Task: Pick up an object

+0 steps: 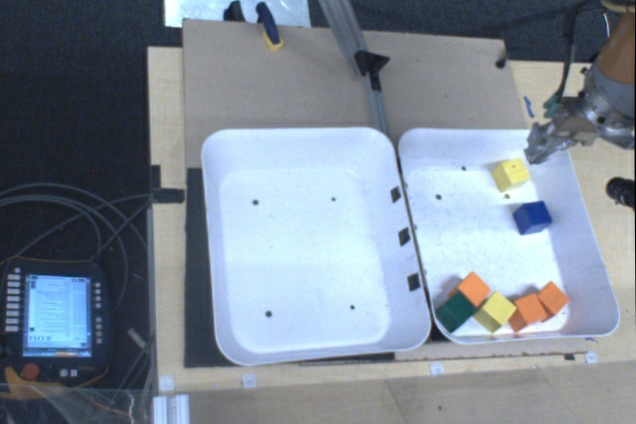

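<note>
The pincer (542, 146) hangs at the upper right rim of the right bin (592, 243), and I cannot tell how it is set; nothing shows in its grip; so the pick looks barely begun. Nearest below it sits a yellow cube (511, 175), apart from it; a blue cube (533, 216) lies just beyond; orange, green and yellow blocks (497, 305) crowd the near edge. The left bin (214, 213) sits alongside on the bench (447, 65).
</note>
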### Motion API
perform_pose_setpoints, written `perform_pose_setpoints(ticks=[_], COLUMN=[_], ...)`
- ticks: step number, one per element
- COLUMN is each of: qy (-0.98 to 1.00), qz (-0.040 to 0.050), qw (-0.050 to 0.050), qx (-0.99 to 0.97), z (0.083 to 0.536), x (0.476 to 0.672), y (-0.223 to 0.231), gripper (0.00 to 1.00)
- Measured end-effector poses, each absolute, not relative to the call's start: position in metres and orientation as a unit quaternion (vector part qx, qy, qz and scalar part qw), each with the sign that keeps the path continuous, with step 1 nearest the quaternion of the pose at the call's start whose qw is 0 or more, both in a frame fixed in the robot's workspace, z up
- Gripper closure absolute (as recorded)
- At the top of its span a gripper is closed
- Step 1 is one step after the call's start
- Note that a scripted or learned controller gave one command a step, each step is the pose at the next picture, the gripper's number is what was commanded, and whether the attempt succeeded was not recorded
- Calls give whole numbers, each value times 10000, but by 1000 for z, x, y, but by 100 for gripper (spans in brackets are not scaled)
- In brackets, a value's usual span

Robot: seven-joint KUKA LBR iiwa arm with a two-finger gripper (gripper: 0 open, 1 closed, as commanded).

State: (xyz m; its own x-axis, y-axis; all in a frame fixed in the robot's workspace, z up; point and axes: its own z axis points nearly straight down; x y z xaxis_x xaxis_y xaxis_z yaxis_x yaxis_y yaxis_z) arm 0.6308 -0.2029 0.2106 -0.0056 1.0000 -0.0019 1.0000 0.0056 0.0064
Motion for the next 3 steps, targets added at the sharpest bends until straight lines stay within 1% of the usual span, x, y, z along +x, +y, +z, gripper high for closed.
perform_pose_setpoints(ticks=[1,2,3], qy=[7109,7111,7106], qz=[23,22,19], qw=[18,9,9], qx=[7033,7031,7035], z=[228,242,239], x=[641,644,653], y=[-154,-100,-55], gripper=[100,100,100])
